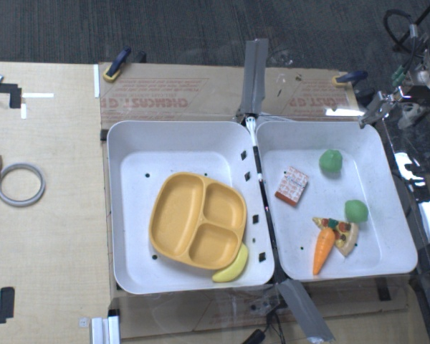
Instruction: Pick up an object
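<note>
The right bin (387,260) holds two green balls (330,161) (355,210), a small red and white box (292,186), an orange toy carrot (322,249) and a toy pizza slice (343,235) touching the carrot. In the left bin (125,192) a yellow divided plate (198,221) lies with a banana (231,266) at its near right edge. My gripper (377,110) hangs at the far right corner of the right bin, above its rim and apart from every object. Cables partly hide the arm behind it.
A grey tape roll (19,183) lies on the bench far left. Blue clamps (117,63) (351,78) hold cardboard behind the bins. A raised ridge (256,185) separates the two bins.
</note>
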`<state>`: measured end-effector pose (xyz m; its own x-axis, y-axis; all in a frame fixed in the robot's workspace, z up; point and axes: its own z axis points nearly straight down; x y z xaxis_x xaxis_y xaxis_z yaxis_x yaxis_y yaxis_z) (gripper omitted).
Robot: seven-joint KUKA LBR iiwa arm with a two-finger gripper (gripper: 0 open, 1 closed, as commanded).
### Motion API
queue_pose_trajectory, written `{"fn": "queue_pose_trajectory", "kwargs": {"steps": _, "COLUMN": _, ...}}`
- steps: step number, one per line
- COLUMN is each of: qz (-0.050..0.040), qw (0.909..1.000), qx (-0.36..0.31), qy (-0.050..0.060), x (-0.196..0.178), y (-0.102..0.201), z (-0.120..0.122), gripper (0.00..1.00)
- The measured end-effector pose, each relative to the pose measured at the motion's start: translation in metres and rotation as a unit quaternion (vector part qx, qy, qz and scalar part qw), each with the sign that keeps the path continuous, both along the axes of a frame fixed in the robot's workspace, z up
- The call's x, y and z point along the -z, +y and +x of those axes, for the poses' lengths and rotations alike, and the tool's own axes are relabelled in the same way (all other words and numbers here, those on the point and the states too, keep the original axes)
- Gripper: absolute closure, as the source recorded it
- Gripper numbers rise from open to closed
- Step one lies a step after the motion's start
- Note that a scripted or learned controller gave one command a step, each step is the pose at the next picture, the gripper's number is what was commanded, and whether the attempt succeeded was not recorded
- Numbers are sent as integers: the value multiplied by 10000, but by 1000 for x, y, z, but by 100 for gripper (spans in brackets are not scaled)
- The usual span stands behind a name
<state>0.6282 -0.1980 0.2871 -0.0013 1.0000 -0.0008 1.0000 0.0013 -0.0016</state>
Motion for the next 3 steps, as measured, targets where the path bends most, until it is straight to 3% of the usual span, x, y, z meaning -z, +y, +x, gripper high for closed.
{"fn": "queue_pose_trajectory", "kwargs": {"steps": 1, "qz": 2, "qw": 9992, "qx": -407, "qy": 0, "x": 133, "y": 23, "z": 15, "gripper": 0}}
{"fn": "queue_pose_trajectory", "kwargs": {"steps": 2, "qz": 0, "qw": 9990, "qx": -440, "qy": 0, "x": 195, "y": 11, "z": 15, "gripper": 0}}
{"fn": "queue_pose_trajectory", "kwargs": {"steps": 3, "qz": -5, "qw": 9997, "qx": -224, "qy": -21, "x": 194, "y": 2, "z": 32, "gripper": 0}}
